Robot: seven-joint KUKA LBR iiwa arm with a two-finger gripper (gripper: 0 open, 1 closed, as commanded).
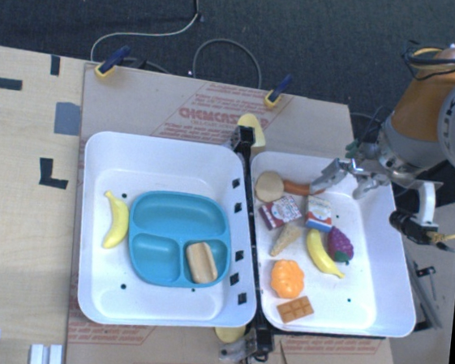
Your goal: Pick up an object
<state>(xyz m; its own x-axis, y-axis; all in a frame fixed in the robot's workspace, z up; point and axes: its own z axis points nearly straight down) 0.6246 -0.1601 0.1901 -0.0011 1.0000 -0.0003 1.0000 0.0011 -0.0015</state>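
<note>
From the overhead camera view, the gripper (349,176) hangs over the back edge of the right bin (383,317), its two fingers spread apart with nothing between them. The things it could take lie crowded just below and left of it: a round tan ball (269,185) near the divider, a red packet (281,212), a small white box (320,210), a pale cone (285,239), a yellow banana (321,254) touching a purple bunch of grapes (340,244), an orange fruit (287,279) and a brown waffle (294,310) nearer the front. The left bin (85,283) on the counter (11,218) holds a blue tray (169,232) with a bread roll (201,262) in it, and a second banana (115,220) beside it. Judging from this, a clean pick means choosing a piece with room on both sides; the orange fruit or the waffle stand apart from the cluster, whereas the box and packet sit so tight together that the fingers could well catch two at once or nudge a neighbour.
</note>
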